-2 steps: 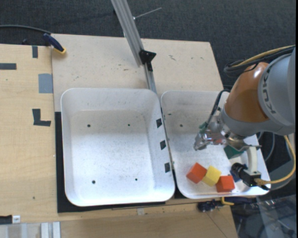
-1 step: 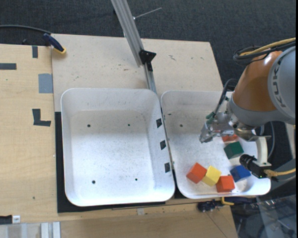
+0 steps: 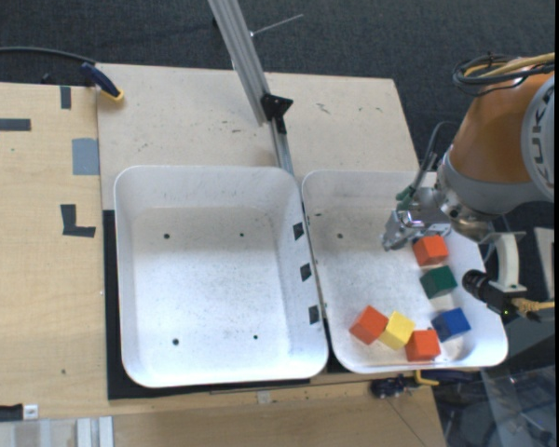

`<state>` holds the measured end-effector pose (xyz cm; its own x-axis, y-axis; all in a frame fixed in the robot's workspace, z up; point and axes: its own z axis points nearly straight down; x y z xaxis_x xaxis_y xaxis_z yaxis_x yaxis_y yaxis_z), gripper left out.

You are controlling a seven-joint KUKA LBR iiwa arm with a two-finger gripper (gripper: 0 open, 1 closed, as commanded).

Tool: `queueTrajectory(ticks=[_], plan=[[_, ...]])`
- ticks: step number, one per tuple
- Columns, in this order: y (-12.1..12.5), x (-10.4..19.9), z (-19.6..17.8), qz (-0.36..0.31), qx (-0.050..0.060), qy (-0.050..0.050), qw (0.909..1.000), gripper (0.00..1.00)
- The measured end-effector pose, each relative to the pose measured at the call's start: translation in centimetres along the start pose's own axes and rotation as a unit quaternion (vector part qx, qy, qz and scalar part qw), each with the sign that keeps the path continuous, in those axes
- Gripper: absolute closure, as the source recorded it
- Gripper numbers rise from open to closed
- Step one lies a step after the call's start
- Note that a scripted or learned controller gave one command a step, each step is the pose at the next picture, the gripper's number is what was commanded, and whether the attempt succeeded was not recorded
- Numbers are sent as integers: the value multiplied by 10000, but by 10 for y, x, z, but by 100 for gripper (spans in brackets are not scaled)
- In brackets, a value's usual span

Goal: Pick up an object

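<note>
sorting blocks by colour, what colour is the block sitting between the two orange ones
Yellow, seen in the camera view, in the right bin.

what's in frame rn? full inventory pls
bins: 2, white, side by side on bench; left, right
orange blocks: 3, right bin; one by gripper, two near front
green block: 1, right bin, right side
blue block: 1, right bin, front right
yellow block: 1, right bin, front
rail: 1, grey, slanting from top to bins' gap
gripper: 1, over right bin
</note>
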<state>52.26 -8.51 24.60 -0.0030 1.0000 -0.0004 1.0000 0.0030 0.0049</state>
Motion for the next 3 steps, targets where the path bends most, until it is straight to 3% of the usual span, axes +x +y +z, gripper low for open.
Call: queueTrajectory(ticks=[3], plan=[[55, 179, 18, -23, 28, 11, 10000, 100]])
